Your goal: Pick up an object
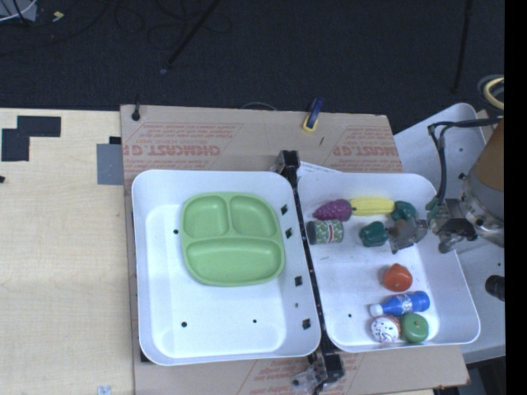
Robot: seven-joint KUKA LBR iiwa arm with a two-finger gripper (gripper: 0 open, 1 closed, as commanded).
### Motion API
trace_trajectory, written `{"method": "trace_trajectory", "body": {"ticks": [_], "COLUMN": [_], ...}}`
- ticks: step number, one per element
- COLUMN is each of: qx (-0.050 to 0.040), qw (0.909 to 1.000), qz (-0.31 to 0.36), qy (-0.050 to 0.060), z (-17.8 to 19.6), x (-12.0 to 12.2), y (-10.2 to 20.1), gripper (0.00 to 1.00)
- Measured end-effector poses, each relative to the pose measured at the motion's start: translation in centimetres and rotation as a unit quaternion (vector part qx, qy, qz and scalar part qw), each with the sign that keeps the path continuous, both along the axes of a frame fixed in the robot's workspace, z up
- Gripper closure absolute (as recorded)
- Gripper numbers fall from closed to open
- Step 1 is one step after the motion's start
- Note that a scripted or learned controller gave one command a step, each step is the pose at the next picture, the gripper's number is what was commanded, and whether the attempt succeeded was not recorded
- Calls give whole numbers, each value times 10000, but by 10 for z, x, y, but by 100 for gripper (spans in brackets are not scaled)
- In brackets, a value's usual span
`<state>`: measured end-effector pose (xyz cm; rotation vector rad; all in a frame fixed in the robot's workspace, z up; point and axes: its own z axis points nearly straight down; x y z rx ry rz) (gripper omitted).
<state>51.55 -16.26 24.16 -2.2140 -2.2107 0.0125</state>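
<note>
The right bin (346, 303) holds several small items. Along its far side lie a purple grape bunch (332, 211), a yellow banana (372, 206) and a dark green piece (403, 211). Below them are a small can (325, 232) and a green pepper (373, 234). My gripper (428, 235) hangs low at the bin's right side, just right of the pepper, open, with bare bin floor between its fingers. One finger (405, 235) stands close to the pepper and the dark green piece.
A red tomato (397, 277), a blue bottle (403, 304), a white ball (384, 329) and a green round piece (416, 327) sit at the bin's near right. The left bin (156, 303) bears a green divided plate (231, 239). A black divider (300, 253) separates the bins.
</note>
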Motion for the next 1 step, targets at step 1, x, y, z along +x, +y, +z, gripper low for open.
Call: {"method": "trace_trajectory", "body": {"ticks": [1], "qx": [-10], "qw": [10000], "qz": [10], "qy": [-55], "z": [6], "x": [2], "y": [0], "gripper": [0]}}
